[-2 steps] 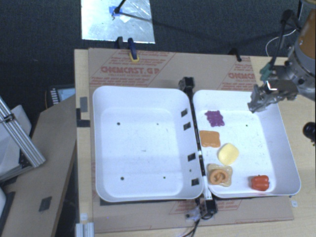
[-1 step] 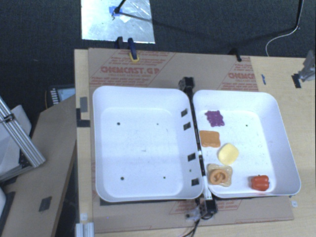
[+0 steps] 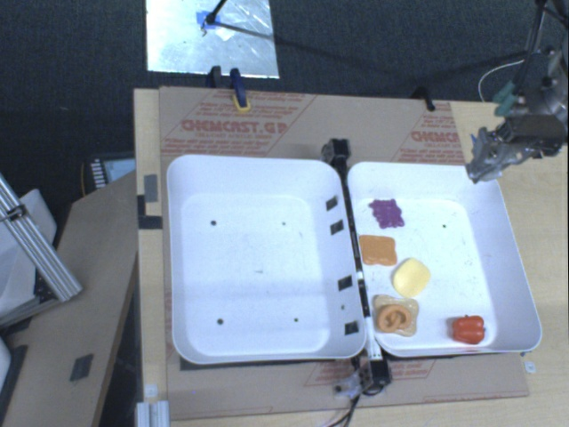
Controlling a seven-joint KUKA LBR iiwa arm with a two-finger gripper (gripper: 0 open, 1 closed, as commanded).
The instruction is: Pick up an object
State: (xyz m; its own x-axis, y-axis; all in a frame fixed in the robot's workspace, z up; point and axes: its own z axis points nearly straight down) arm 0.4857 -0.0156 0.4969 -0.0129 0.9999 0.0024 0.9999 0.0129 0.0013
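Note:
The right bin (image 3: 498, 229) holds several small items. A purple grape bunch (image 3: 386, 212) lies near its back left. Below it sits an orange toast-like piece (image 3: 379, 250), then a pale yellow round piece (image 3: 411, 277). A tan pretzel-like piece (image 3: 396, 315) rests near the front left corner, and a red pepper (image 3: 468, 328) near the front right. My gripper (image 3: 484, 163) hangs over the bin's far right rim, well apart from all the items, with nothing visible in it.
The left bin (image 3: 191, 185) stands beside the right one, joined along a black clipped divider (image 3: 342, 229). Both rest on cardboard (image 3: 231, 118). A shiny metal sheet (image 3: 212, 25) lies at the back. An aluminium frame (image 3: 31, 238) stands at the left.

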